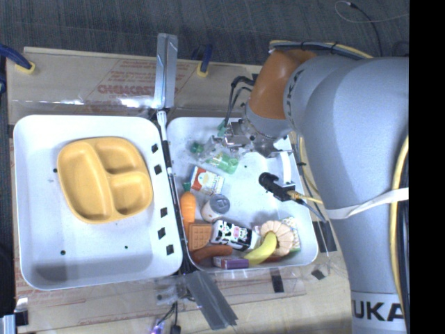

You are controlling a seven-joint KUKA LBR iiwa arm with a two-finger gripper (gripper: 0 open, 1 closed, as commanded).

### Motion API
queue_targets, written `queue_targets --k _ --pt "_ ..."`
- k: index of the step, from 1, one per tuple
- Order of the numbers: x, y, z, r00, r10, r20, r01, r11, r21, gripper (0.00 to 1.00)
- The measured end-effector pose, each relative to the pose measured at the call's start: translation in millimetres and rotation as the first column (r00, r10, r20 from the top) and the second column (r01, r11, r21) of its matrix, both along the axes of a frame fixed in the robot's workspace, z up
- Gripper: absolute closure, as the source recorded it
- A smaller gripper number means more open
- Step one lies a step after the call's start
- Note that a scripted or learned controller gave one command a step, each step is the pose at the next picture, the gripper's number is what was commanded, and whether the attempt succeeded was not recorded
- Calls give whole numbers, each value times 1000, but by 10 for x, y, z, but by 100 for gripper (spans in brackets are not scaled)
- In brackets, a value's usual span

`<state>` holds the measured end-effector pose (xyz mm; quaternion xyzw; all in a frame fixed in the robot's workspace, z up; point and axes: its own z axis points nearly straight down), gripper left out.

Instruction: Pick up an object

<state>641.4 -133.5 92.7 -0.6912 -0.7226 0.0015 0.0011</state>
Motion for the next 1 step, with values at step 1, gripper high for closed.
queue_targets --k 1 --pt "-710 123 -10 1000 5 1 -5 1000 1 0"
